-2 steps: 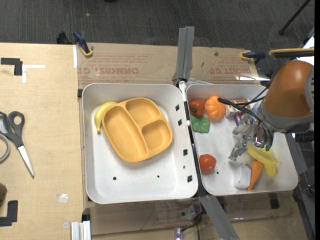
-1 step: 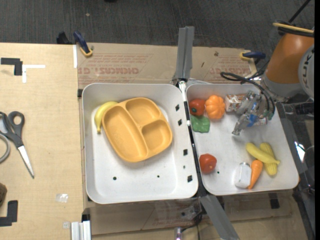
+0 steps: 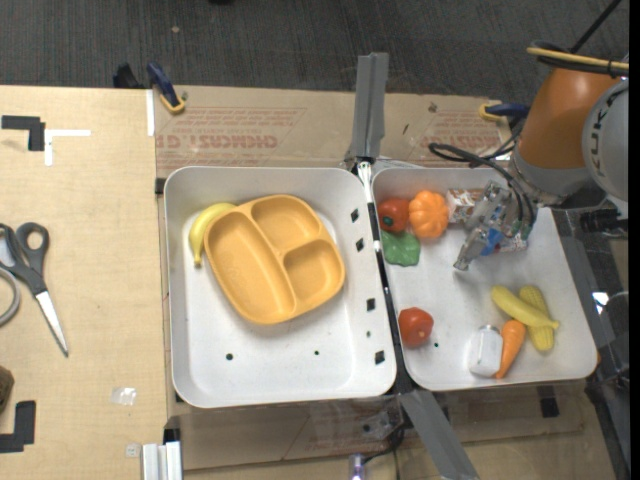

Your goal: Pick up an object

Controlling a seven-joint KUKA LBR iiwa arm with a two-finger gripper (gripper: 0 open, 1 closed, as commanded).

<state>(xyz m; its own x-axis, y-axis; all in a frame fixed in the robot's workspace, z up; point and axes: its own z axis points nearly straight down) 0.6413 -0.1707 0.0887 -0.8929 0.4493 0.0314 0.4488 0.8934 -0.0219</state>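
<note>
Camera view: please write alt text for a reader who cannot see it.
A robot gripper hangs over the right bin, among toy foods: tomatoes, an orange pumpkin, a carrot. The left bin holds a divided yellow plate beside a banana.

Robotics lab bench: grey, orange-banded robot arm [image 3: 570, 118] over two shallow white plastic bins [image 3: 190, 358]; steel scissors [image 3: 35, 278] left of them.

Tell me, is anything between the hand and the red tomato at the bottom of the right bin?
No. Only bare white bin floor lies between the hand and that tomato; the other toys sit off to the sides.
</note>
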